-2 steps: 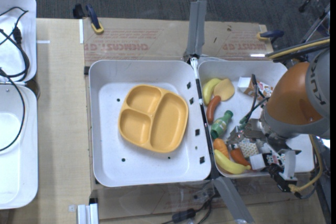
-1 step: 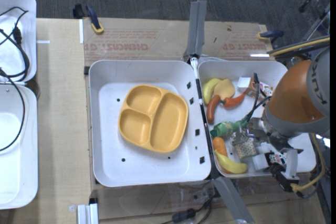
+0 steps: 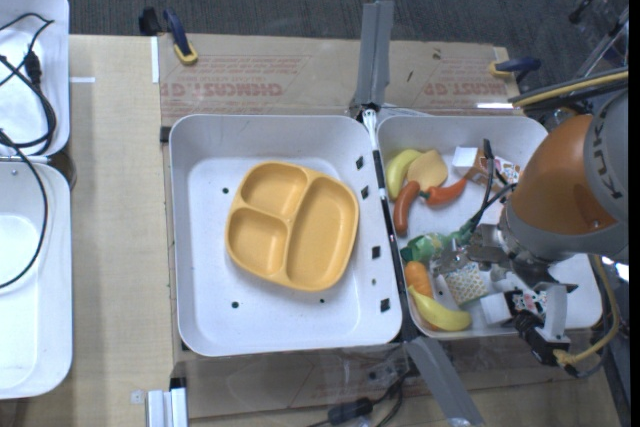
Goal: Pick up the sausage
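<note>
Item, nearest edge of the right shallow white bin (image 3: 560,333): I see a yellow plastic banana (image 3: 438,312) lying along the front wall, with a small orange carrot-like piece (image 3: 419,277) touching its upper end.

Item, just behind: the grey arm with its orange band (image 3: 560,180) reaches in from the right, and its gripper (image 3: 462,265) hangs low over a white mesh-patterned object (image 3: 465,286) and a green leafy plastic toy (image 3: 432,246). I cannot tell how the jaws stand; the wrist and clutter hide them.

Item, mid bin: the reddish-orange plastic sausage (image 3: 403,207) lies on the bin floor near the left wall, roughly upright in the view, apart from the gripper, with nothing gripping it.

Item, further back: a yellow-green curved fruit (image 3: 401,168) touches the sausage's upper end; beside it a yellow-orange pear-shaped piece (image 3: 430,170) and a red chilli pepper (image 3: 446,194).

Item, left shallow white bin (image 3: 200,245): a yellow three-compartment plastic plate (image 3: 292,225) sits centrally.

Item, far: brown cardboard sheet (image 3: 270,80) on the bench (image 3: 110,215).
</note>
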`<state>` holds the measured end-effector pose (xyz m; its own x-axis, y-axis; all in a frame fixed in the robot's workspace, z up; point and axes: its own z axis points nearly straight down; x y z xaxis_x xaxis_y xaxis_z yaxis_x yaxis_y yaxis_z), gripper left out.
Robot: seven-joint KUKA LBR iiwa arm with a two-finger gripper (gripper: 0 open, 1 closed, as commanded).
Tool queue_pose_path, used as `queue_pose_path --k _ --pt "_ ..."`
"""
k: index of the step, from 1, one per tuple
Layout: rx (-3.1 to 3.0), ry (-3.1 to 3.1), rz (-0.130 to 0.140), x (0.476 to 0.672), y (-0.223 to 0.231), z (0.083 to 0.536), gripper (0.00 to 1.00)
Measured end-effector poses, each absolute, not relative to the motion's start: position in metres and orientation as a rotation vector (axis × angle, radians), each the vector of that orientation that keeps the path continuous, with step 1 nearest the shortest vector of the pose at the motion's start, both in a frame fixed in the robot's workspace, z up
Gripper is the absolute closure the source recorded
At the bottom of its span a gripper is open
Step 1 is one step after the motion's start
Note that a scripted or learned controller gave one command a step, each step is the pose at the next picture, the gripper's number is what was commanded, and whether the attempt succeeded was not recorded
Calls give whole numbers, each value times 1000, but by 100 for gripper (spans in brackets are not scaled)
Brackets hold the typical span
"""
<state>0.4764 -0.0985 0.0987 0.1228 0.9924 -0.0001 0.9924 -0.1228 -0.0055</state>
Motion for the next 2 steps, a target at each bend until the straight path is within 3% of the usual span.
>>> queue_pose_path --k 1,2 --pt "-2457 -1957 5 542 -83 191 0" --pt "-2431 -1990 6 591 -112 122 0"
